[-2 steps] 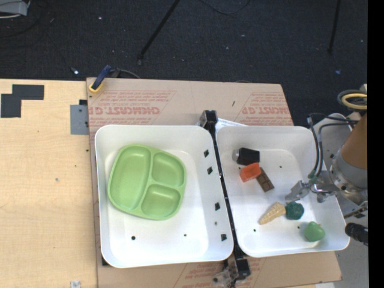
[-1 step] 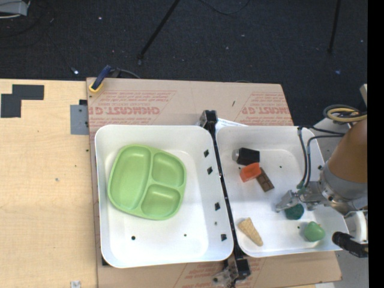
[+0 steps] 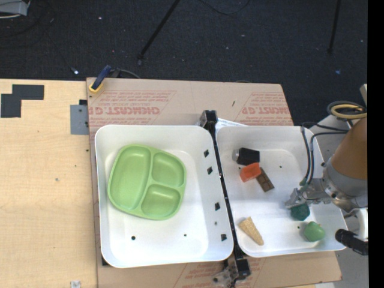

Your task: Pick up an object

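Camera view: gripper (image 3: 298,201) is low at the right bin's (image 3: 273,248) right side, directly over a dark green object (image 3: 299,211), apparently positioned to grasp it; whether it is clenched or released cannot be determined. Green ball (image 3: 312,231) lies just beside

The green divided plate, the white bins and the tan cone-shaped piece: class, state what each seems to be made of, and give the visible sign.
Green divided plate: probably moulded plastic, smooth with a soft sheen along its ridges.
White bins: likely thin formed plastic, with rounded corners and a glossy, even surface.
Tan cone-shaped piece: unclear, perhaps plastic or foam; it looks matte and faintly textured.
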Controlling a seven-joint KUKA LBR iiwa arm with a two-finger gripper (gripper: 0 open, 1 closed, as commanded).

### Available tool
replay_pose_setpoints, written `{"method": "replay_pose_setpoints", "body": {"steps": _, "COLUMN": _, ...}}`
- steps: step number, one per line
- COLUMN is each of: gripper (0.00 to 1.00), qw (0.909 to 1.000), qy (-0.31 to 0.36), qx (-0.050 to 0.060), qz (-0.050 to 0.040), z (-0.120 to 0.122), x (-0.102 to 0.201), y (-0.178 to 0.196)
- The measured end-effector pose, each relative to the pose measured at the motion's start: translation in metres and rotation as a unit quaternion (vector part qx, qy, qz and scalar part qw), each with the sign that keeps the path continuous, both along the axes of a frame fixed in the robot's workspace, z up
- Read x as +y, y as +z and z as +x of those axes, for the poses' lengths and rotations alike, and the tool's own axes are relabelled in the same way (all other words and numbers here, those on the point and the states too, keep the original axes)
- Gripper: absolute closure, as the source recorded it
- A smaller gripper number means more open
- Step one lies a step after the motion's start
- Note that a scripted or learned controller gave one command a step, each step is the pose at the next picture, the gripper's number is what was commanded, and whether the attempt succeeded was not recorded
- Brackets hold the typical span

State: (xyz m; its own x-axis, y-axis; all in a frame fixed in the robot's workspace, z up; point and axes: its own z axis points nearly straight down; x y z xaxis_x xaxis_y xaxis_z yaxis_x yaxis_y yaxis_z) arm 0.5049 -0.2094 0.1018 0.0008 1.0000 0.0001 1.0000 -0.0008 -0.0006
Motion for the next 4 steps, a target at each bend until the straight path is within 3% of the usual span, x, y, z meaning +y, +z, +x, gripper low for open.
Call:
{"method": "replay_pose_setpoints", "body": {"steps": 1, "gripper": 1.0, "qw": 1.0, "qy": 0.001, "qx": -0.002, "qz": -0.0005, "z": -0.002, "x": 0.009, "y": 0.05}}
{"method": "replay_pose_setpoints", "body": {"steps": 3, "gripper": 1.0, "qw": 1.0, "qy": 0.0, "qx": -0.002, "qz": -0.0007, "z": 0.014, "x": -0.002, "y": 0.16}}
{"method": "replay_pose_setpoints", "body": {"steps": 4, "gripper": 1.0, "qw": 1.0, "qy": 0.002, "qx": 0.0, "qz": 0.0003, "z": 0.028, "x": 0.046, "y": 0.144}}
